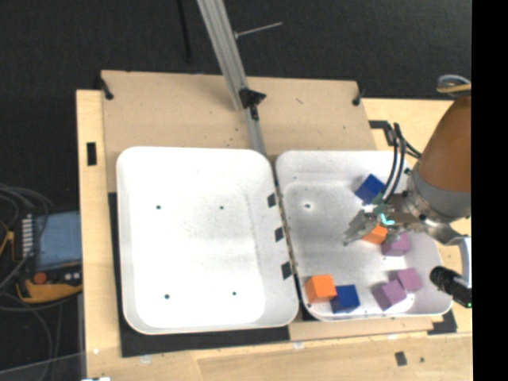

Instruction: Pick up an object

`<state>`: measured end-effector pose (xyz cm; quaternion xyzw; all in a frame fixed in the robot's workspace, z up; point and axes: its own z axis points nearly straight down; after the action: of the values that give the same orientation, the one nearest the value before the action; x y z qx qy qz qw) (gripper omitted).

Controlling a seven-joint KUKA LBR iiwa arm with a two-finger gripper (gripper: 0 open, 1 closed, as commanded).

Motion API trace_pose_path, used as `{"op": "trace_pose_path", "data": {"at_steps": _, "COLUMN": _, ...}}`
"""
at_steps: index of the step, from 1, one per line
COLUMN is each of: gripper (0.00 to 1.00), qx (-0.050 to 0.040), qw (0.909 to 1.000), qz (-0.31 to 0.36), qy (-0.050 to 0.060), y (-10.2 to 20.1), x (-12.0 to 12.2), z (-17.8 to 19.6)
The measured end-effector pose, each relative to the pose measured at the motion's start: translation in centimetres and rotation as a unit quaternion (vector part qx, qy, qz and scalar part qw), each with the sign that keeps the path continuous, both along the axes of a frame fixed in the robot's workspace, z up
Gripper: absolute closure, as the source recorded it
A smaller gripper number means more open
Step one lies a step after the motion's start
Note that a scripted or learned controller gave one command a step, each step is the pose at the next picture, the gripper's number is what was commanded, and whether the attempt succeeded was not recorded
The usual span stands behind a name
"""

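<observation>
In the right bin [317, 182], the gripper [367, 227] hangs beside a small orange block [378, 234]; whether it grips, I cannot tell. The block looks light and rigid, best pinched across flat sides.

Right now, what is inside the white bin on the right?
The right bin holds small blocks: two blue, one orange, three purple. Another orange piece sits by the gripper; the arm covers whatever lies beneath.

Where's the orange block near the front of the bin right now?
The orange block sits in the right bin, at its front-left corner, touching a blue block on its right. The gripper is farther back, near another blue block.
</observation>
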<state>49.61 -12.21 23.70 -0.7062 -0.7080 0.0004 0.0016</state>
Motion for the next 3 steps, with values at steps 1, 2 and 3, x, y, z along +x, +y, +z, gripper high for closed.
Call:
{"op": "trace_pose_path", "data": {"at_steps": 1, "gripper": 0.0, "qx": -0.0005, "qw": 1.0, "qz": -0.002, "qy": -0.002, "y": 0.0, "x": 0.1, "z": 0.2}}
{"op": "trace_pose_path", "data": {"at_steps": 2, "gripper": 0.0, "qx": -0.0013, "qw": 1.0, "qz": -0.002, "qy": 0.001, "y": -0.2, "x": -0.1, "z": -4.0}}
{"op": "trace_pose_path", "data": {"at_steps": 3, "gripper": 0.0, "qx": -0.001, "qw": 1.0, "qz": -0.004, "qy": 0.001, "y": 0.6, "x": 0.1, "z": -8.8}}
